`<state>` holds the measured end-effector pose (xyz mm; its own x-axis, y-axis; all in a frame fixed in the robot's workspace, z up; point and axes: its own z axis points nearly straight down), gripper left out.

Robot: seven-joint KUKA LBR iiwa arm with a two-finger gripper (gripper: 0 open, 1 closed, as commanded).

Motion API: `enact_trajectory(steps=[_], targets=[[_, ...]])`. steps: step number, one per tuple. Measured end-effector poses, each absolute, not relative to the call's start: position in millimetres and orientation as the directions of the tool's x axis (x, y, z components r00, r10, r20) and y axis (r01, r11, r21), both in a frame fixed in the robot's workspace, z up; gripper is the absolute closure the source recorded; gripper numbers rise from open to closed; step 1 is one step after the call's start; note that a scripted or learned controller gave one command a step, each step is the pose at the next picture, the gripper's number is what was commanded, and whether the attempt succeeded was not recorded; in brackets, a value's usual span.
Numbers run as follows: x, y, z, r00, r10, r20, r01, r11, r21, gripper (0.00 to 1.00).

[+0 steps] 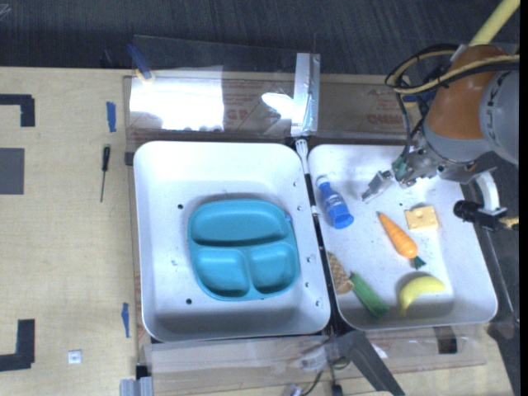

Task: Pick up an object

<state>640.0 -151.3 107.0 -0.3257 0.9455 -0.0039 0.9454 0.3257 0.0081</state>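
My gripper [378,185] hangs over the back part of the right bin [474,304], with the grey arm and its orange band reaching in from the upper right. A blue bottle [334,205] lies just to the gripper's left by the bin's left wall. An orange carrot [398,235] lies in front of the gripper, and a yellow cheese block [421,219] sits to the carrot's right. A yellow lemon [421,290], a green vegetable [368,295] and a brown crumbly piece [337,272] lie near the front. Nothing shows in the gripper.
The left bin [157,180] holds a blue divided plate [242,247]. A clear plastic sheet [214,97] and a metal upright [305,93] stand behind the bins. Black cables [417,64] loop by the arm.
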Motion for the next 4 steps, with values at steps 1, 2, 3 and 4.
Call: enact_trajectory(steps=[1,2,3,4], targets=[[544.9,-125,98,-0.461,0.887,0.0,0.887,0.461,0.001,0.0],[520.2,-143,88,-0.191,0.982,0.001,0.982,0.191,0.006,0.0],[521.8,-143,99,-0.189,0.982,-0.003,0.982,0.189,0.012,1.0],[564.2,-84,188,-0.146,0.989,0.0,0.989,0.146,0.01,1.0]])
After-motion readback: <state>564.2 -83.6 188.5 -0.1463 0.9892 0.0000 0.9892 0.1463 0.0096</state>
